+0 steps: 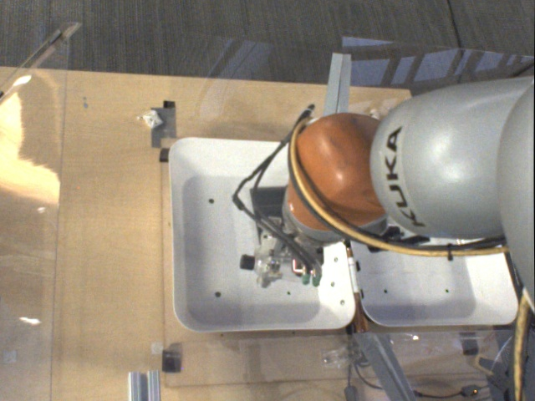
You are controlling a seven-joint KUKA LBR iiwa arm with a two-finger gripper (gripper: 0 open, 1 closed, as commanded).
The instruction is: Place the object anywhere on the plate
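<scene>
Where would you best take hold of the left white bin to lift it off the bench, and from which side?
Probably by the rim of the left white bin along its wall at the view's left, coming in from that side. The rim there is bare and stands proud of the bench. The arm hangs over the bin's right part, and the right bin sits against that edge.

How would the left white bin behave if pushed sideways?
The left white bin looks like thin moulded plastic, so probably light. Shallow and wide, it seems unlikely to tip. The black stops at its corners may keep it from sliding.
</scene>
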